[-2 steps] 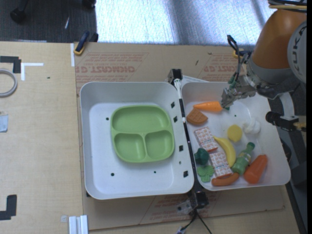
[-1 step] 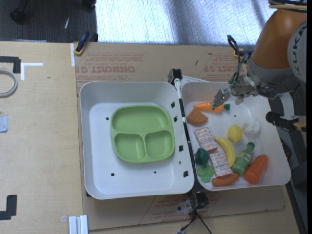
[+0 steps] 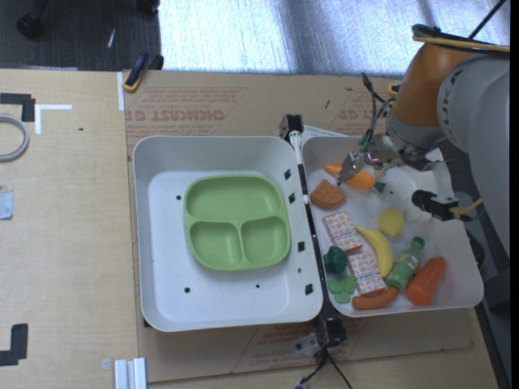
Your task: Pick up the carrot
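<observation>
The carrot [image 3: 362, 180], a small orange piece with a thinner end pointing left, lies in the far part of the right bin [image 3: 462, 302]. My gripper [image 3: 353, 167] hangs low right over the carrot's left half, touching or nearly touching it. The grey arm with its orange band [image 3: 426, 87] reaches in from the upper right and hides the bin's far right corner. I cannot make out whether the carrot is gripped.
Just left of the carrot lies a ribbed orange wedge [image 3: 328, 194]. Nearer me are a lemon [image 3: 392, 221], a banana [image 3: 377, 250], a green bottle [image 3: 403, 266], an orange-red vegetable [image 3: 426, 280] and two printed packets [image 3: 343, 229]. The left bin [image 3: 162, 298] holds a green divided plate [image 3: 238, 221].
</observation>
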Robot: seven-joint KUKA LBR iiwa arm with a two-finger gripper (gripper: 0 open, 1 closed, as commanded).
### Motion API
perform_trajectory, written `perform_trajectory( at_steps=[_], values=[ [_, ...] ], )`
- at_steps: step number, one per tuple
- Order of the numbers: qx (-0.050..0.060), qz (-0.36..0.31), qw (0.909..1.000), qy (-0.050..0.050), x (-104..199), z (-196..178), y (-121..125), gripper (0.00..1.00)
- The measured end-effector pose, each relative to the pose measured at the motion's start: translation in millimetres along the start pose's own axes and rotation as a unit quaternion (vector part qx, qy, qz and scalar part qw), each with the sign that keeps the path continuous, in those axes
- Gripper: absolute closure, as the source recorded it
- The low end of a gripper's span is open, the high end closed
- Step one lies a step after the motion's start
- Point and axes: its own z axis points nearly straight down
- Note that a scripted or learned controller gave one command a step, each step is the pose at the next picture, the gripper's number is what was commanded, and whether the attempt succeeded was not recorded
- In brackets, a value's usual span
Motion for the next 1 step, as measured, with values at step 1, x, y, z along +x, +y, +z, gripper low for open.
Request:
perform_trajectory(
  at_steps=[1],
  values=[
    [0.005,0.0,1.0,0.001,-0.1,-8.6,-1.9,1.0]
  ],
)
